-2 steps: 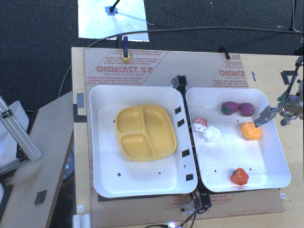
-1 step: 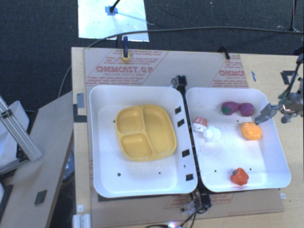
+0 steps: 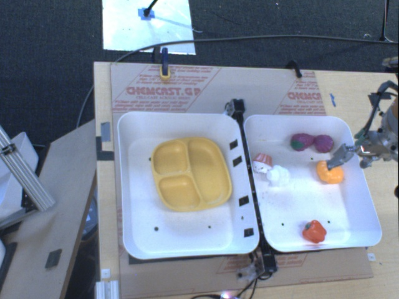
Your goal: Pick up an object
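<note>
The right bin [image 3: 358, 223] holds several small objects. An orange lump [image 3: 330, 174] lies near its right wall, and my gripper [image 3: 350, 156] hangs just above and to the right of it, at the bin's right rim. Nothing shows in its grasp. A purple two-lobed piece [image 3: 312, 142] lies at the back of the bin. A red-orange pepper [image 3: 315, 231] sits near the front. A white piece [image 3: 278, 175] and a small pink-and-white item [image 3: 262, 162] lie by the bin's left wall.
The left bin [image 3: 134, 229] holds a yellow divided plate [image 3: 190, 173]. A black clipped divider [image 3: 244, 179] runs between the bins. Cables and a white sheet [image 3: 146, 17] lie on the dark floor behind the bench.
</note>
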